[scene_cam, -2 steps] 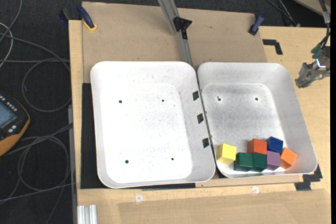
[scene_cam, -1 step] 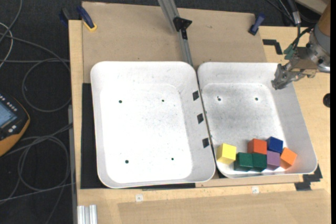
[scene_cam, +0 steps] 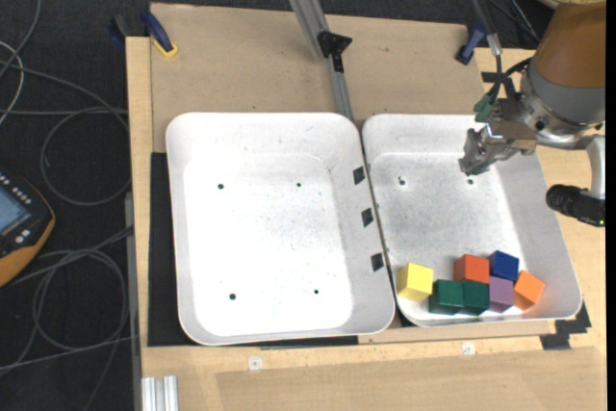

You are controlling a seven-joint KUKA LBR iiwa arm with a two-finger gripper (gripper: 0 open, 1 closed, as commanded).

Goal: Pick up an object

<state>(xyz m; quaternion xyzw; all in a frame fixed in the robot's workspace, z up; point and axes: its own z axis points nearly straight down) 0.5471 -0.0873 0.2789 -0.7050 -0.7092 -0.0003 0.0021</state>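
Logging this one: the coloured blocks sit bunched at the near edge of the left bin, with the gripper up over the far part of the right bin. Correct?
Not quite. The camera view shows the blocks bunched at the near edge of the right bin, not the left bin. The gripper is over the far part of the right bin, as you said.

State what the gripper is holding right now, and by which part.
Nothing is held. The gripper hangs over the right bin, far from the blocks clustered at its near edge.
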